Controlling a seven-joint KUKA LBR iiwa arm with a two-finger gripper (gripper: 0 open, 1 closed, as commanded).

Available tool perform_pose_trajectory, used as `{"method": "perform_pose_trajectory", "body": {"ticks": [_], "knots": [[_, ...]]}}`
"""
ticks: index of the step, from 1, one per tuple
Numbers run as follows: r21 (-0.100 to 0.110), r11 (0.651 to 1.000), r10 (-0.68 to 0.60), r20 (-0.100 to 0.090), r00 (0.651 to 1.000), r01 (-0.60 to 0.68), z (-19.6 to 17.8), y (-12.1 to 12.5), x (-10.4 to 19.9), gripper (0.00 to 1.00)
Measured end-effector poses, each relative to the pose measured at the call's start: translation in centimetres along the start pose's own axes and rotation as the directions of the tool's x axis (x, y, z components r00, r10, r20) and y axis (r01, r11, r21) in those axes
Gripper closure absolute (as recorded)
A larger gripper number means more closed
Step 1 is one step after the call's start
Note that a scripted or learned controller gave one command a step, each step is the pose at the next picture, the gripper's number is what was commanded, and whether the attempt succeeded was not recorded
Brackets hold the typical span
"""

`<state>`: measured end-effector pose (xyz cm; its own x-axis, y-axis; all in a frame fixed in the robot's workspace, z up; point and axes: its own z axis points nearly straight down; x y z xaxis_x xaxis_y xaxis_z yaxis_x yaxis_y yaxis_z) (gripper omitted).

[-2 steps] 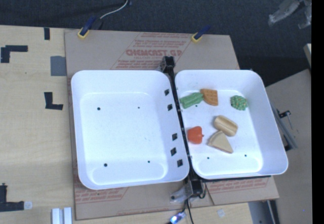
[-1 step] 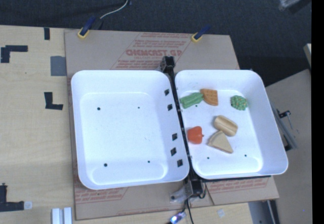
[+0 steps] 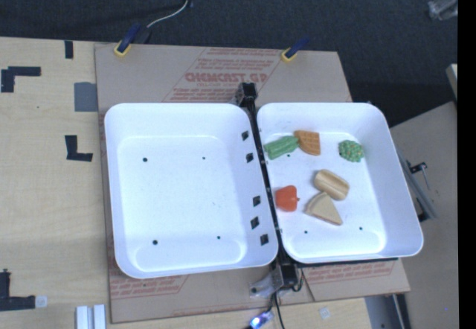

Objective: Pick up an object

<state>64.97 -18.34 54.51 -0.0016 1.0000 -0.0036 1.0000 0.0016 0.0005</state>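
Note:
The right bin [image 3: 387, 171] holds several small toy foods. A green pod-shaped piece [image 3: 282, 147] lies near its left wall, with an orange ridged piece [image 3: 308, 142] touching it on the right. A bumpy green ball [image 3: 351, 150] rests toward the right wall. Lower down lie a tan bread roll [image 3: 331, 183], a tan wedge [image 3: 324, 209] and a red-orange piece [image 3: 287, 198].
The left bin [image 3: 178, 186] sits beside the right one, joined along a row of black clips [image 3: 258, 179]. Both rest on a cardboard sheet [image 3: 223, 74] held by blue-yellow clamps [image 3: 126, 40]. A cable [image 3: 175, 11] runs across the dark floor behind.

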Motion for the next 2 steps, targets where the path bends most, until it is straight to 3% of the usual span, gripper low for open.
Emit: {"method": "perform_pose_trajectory", "body": {"ticks": [1,2], "knots": [[0.017,1.0,0.005,-0.006,1.0,-0.005,16.0,1.8,-4.2,1.0],[-0.005,1.0,-0.002,-0.002,1.0,0.002,9.6,1.9,-1.0,1.0]]}}
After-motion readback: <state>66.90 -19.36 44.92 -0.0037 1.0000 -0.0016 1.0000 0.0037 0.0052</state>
